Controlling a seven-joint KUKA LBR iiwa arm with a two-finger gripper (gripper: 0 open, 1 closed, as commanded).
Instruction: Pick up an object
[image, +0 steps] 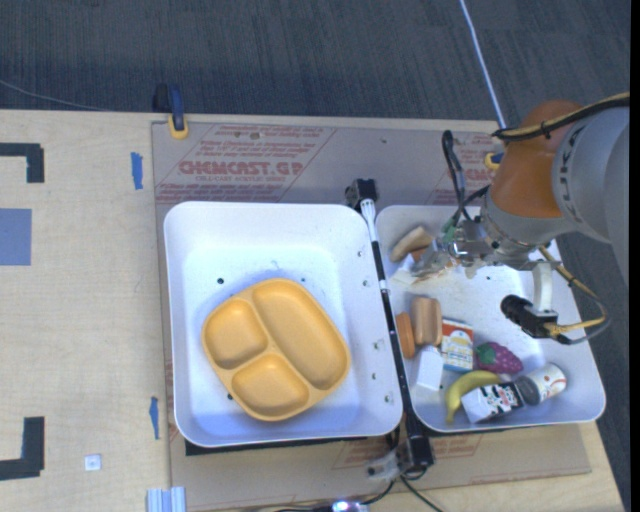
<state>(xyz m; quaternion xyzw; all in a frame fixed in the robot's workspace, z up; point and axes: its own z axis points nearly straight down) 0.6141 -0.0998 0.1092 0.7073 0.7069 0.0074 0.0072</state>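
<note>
On the pale wooden desk (80, 330), the left white bin (190, 300) holds a glossy yellow three-section plate (275, 347). The right bin (580, 395) carries a tan bread roll (410, 242), sausage (427, 318), curved banana (462, 388), purple grapes (498, 357) and a small bottle (520, 390). The gripper (452, 247) sits low beside the roll; whether it is clenched or released cannot be told.

The grey arm (600, 170) reaches in from the right edge of the desk, its orange band (525, 180) above the wrist. The gripper (452, 245) points down and leftward over the far part of the right bin (590, 400), near its back edge.
</note>
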